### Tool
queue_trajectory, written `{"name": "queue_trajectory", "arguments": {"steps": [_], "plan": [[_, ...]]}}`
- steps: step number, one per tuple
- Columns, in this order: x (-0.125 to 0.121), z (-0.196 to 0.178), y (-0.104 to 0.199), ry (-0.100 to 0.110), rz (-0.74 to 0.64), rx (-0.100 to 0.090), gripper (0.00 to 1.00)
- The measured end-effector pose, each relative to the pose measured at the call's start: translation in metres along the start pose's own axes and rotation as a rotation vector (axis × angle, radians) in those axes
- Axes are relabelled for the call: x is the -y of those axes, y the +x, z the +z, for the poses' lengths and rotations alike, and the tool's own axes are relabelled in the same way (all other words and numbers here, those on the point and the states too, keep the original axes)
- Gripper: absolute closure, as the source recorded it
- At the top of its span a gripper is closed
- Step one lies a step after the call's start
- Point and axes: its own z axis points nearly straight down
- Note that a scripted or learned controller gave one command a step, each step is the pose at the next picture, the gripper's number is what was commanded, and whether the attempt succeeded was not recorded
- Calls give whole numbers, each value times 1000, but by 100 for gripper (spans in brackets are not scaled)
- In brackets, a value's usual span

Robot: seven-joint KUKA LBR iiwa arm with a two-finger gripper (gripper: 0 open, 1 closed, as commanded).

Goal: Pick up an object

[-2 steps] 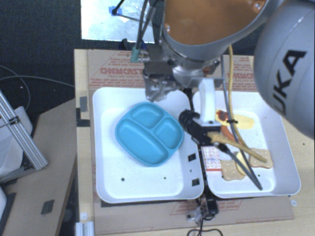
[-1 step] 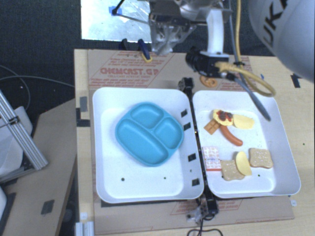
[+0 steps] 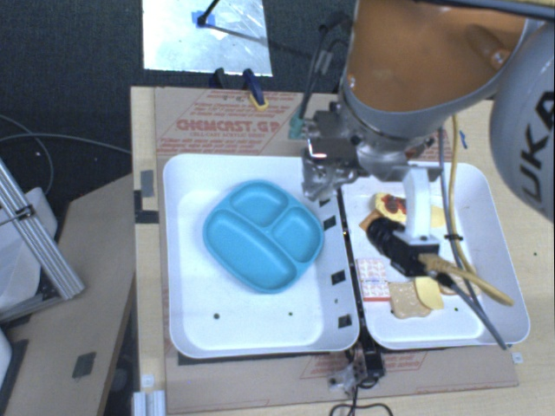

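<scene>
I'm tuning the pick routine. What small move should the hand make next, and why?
Probably shift toward the right bin. The hand sits over the divider between the bins, with nothing visibly between its fingers. The left bin holds one wide blue plate, while smaller items cluster in the right bin.

blue divided plate (image 3: 263, 235) in left bin (image 3: 186, 319); gripper (image 3: 323, 183) above bins' shared edge.

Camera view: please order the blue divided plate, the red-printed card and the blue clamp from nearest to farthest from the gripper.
From the gripper, over the bins' divider:
1. Blue divided plate, left bin, just beside it.
2. Red-printed card, right bin, toward the front.
3. Blue clamp, behind the bins, on the cardboard edge.
</scene>
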Motion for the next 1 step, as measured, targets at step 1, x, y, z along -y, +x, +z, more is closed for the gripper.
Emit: {"name": "queue_trajectory", "arguments": {"steps": [1], "plan": [[1, -41, -44, -18, -1, -5, 100]]}}
